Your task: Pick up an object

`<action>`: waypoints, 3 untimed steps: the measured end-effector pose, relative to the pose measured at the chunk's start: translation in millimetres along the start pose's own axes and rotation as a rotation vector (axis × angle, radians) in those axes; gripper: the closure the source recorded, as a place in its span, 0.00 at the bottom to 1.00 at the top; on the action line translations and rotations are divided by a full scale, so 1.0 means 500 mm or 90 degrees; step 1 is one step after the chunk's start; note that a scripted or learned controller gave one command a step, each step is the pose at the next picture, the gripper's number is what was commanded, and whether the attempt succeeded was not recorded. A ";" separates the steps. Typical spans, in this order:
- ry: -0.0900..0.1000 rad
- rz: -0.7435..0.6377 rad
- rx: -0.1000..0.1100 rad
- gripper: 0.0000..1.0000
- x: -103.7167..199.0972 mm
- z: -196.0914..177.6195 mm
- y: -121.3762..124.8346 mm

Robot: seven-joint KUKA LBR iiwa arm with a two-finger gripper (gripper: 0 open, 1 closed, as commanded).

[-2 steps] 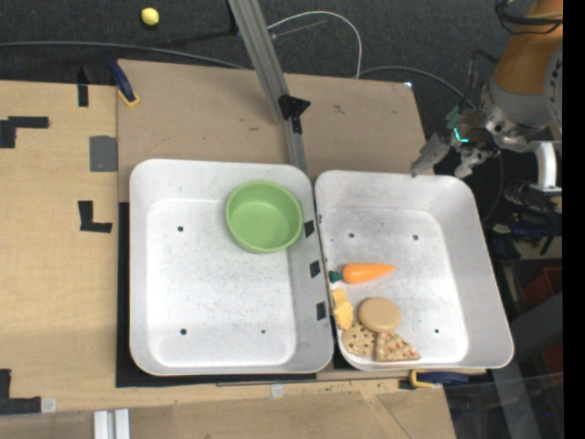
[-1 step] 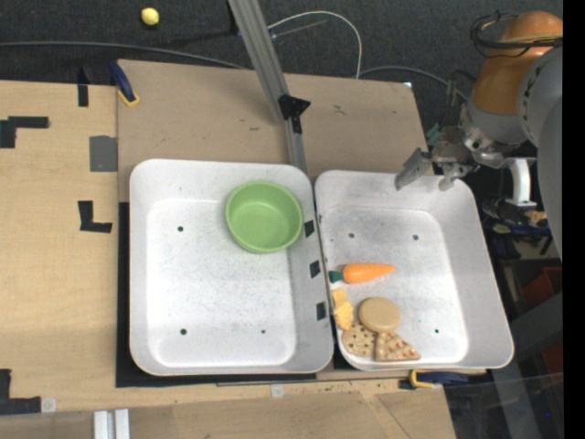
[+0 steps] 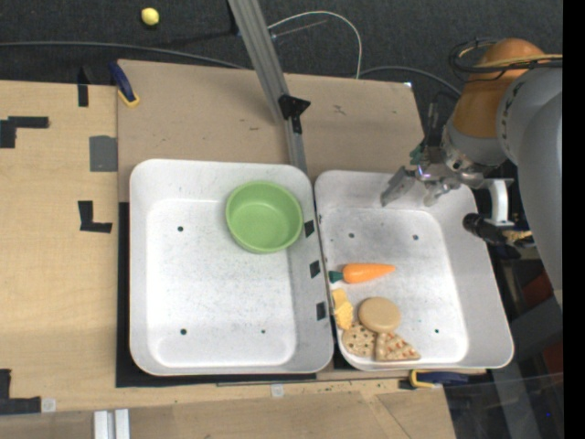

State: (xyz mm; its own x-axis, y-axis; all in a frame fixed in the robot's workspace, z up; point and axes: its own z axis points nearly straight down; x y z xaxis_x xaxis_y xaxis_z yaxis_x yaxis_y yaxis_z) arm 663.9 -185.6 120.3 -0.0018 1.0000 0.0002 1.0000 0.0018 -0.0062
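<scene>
While the grey arm [image 3: 535,108] reaches in from three o'clock, its jaws [image 3: 419,188] hang spread and bare over the right bin's [image 3: 457,273] twelve o'clock rim. On the surface [image 3: 55,273], the left bin [image 3: 183,318] holds a green bowl [image 3: 264,216] at one o'clock. Toward seven o'clock in the right bin lie a carrot [image 3: 368,272], round cookie [image 3: 378,315], and waffle pieces [image 3: 393,347].

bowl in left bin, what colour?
Light green bowl, plain, seen in the camera view.
</scene>
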 end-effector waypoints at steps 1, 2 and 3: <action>-0.002 0.001 0.002 0.00 -0.002 0.060 -0.001; -0.002 0.000 0.001 1.00 0.000 0.040 -0.001; -0.001 0.000 -0.007 1.00 0.006 -0.082 -0.012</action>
State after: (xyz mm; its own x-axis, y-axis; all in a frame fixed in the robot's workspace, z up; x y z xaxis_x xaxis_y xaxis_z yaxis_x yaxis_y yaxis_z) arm 658.1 -182.6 161.2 -0.0011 1.0000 -0.0013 1.0000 0.0011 0.0053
